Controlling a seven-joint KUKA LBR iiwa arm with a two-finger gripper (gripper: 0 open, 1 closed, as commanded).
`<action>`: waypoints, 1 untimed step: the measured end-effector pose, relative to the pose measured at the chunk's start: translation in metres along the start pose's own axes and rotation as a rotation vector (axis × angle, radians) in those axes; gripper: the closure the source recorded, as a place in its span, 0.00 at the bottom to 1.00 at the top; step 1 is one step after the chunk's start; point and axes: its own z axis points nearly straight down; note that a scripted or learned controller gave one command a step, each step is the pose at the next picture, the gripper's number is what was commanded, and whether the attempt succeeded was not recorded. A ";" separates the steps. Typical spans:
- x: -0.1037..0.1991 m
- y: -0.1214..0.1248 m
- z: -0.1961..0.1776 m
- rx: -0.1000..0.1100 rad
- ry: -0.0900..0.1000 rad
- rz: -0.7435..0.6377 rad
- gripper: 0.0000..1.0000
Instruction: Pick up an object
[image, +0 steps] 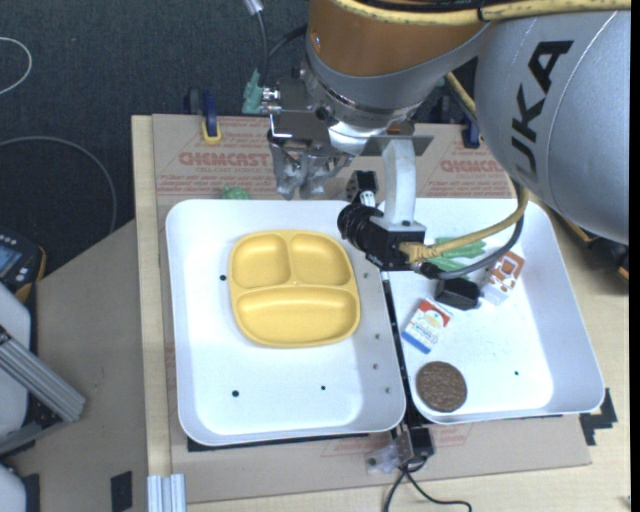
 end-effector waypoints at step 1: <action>-0.057 -0.036 0.014 0.026 -0.010 0.006 1.00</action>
